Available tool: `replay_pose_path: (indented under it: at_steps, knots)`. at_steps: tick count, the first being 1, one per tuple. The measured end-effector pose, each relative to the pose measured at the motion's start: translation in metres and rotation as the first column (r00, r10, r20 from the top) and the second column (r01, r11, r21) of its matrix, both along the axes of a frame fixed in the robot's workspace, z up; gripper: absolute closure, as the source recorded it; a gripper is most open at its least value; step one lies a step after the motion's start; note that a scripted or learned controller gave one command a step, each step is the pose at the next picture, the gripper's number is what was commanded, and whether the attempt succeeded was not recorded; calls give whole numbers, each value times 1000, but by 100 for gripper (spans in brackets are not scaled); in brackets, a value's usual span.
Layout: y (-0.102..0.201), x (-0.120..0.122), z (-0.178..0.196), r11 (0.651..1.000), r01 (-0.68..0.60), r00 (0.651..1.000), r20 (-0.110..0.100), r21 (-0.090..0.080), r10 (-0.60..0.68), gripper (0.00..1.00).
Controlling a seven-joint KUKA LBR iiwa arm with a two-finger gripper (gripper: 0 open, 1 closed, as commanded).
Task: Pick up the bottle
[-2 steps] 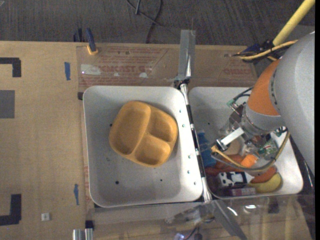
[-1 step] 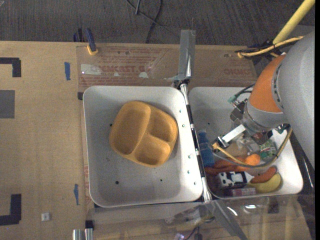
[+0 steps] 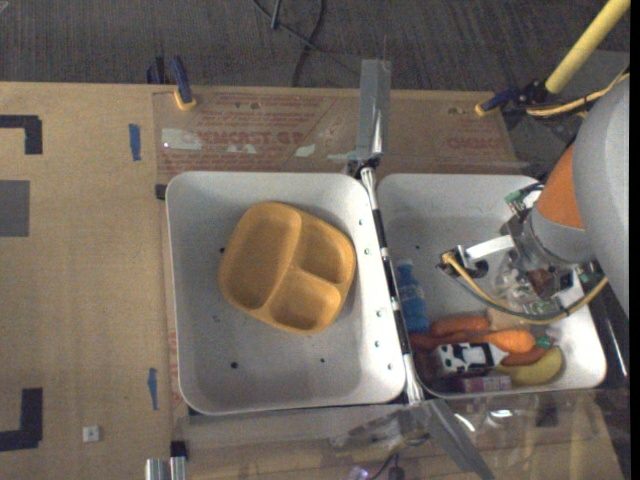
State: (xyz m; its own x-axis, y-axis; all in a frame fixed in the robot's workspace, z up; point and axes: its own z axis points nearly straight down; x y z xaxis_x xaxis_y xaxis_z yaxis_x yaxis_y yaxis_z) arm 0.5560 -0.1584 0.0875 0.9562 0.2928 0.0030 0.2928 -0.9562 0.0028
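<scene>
Both bins point(image 3: 200, 368) were plain white, and the divided plate point(image 3: 288, 266) in the left one was a warm mustard yellow. In the right bin the bottle point(image 3: 411, 298) was blue, the carrot point(image 3: 514, 341) orange and the banana point(image 3: 538, 369) yellow. The bench point(image 3: 80, 298) was light brown cardboard with black corner marks and small blue tape strips.

The robot's smooth, rounded pale-grey arm casing point(image 3: 612, 183) carried an orange band point(image 3: 563, 193) above a darker grey wrist. Yellow and black cables point(image 3: 470, 276) looped beneath, beside what seemed a small green circuit board point(image 3: 518, 199).
</scene>
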Motion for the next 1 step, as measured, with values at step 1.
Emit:
replay_pose_path:
  at_steps: [1]
  knots:
    - [-16,91,2,999,46,999,2,2,-46,100]
